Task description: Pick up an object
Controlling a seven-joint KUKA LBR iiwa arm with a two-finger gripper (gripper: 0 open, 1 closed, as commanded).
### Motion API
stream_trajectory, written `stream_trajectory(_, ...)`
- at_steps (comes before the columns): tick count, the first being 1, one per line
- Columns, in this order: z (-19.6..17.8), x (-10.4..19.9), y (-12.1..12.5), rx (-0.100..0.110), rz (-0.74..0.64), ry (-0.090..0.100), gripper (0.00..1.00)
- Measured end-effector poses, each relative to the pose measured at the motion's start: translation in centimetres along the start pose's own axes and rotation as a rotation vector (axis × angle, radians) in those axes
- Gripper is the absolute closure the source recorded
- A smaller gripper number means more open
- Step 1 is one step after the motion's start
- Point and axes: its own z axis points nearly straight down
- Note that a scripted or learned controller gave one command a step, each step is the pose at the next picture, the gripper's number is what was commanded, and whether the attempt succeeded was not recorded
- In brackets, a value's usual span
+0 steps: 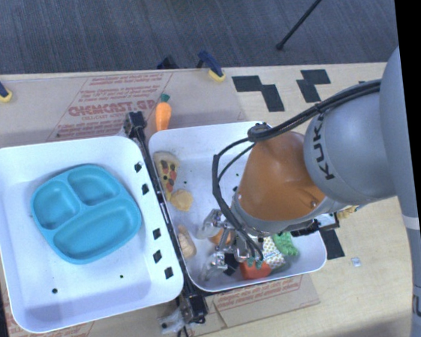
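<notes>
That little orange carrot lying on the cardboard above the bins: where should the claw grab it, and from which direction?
My guess: grip the carrot across its orange body, coming straight down from above. It lies flat on the cardboard with its length pointing away from the bins, green top at the far end. The body looks like the widest, most even part, and both long sides seem free of neighbours.

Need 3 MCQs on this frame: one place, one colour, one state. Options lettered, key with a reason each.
1. Where does the divided plate lie?
A. left bin
B. right bin
C. on the cardboard

2. What colour is the divided plate?
A. red
B. blue
C. yellow

3. Where is the hand now?
A. over the left bin
B. off the bench
C. low in the right bin among the toys

Key: 1 A, it rests inside the left bin. 2 B, it is light blue. 3 C, the hand sits at the right bin's near end among small items.
</notes>
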Motion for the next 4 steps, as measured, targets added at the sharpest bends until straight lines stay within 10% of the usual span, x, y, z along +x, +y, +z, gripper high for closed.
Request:
stream_trajectory(2,0.0,0.0,0.0,0.000,0.000,0.000,0.00)
stream_trajectory(3,0.0,-0.1,-0.2,-0.001,0.347,-0.002,0.00)
stream_trajectory(4,-10.1,0.4,1.8,0.000,0.026,-0.004,0.00)
